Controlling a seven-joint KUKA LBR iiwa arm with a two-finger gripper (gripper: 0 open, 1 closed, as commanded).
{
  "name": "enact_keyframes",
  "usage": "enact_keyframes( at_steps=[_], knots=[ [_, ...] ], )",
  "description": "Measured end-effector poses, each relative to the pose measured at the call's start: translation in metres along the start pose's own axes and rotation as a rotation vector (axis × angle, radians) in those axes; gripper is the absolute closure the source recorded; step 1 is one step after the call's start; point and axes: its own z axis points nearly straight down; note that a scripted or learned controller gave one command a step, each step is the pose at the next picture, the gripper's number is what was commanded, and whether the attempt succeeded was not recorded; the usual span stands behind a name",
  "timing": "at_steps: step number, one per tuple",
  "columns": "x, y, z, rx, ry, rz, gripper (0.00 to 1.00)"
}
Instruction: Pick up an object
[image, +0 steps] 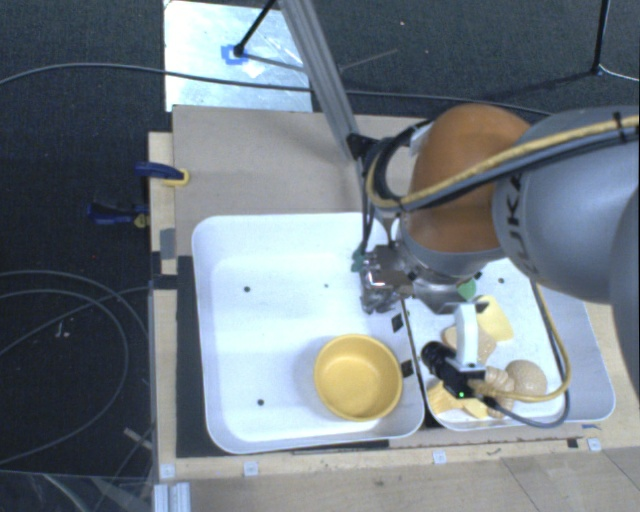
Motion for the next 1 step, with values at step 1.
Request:
enact_keyframes(
  at_steps=[1],
  knots=[
    [-0.0032, 0.0012, -0.0004, -0.002, -0.001, 0.008, 0.00]
  ],
)
